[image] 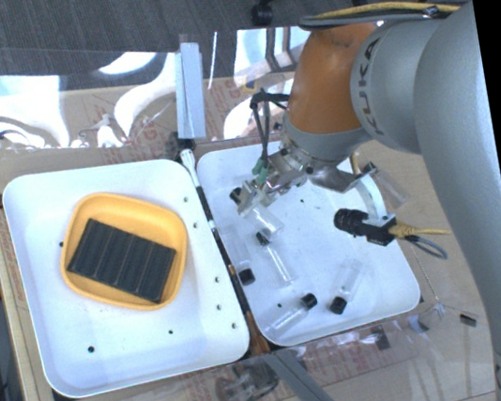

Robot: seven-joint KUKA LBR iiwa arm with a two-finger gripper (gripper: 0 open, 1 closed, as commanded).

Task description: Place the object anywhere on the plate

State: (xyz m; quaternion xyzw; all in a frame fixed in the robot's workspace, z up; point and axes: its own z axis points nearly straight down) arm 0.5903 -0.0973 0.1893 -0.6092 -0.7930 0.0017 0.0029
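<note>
The end effector sits low over the upper left part of the right bin, but the bulk of the grey arm and its orange band covers most of it from above; whether its fingers are spread or closed I cannot tell, and nothing can be seen between them. The arm also cuts off the right bin's far right corner.

In the left bin lies a yellow plate, roughly square with rounded corners, and on it rests a dark ribbed slab, set at a slant and well within the plate's rim.

The right bin holds several small clear vials with black caps, scattered apart: one just below the end effector, one near the middle, one lying near the front edge, and another to its right. They are small and pale against the white floor, so their outlines are hard to make out. A black cylindrical part on the arm's mount hangs over the bin's right side. Both bins rest on the tabletop.
</note>
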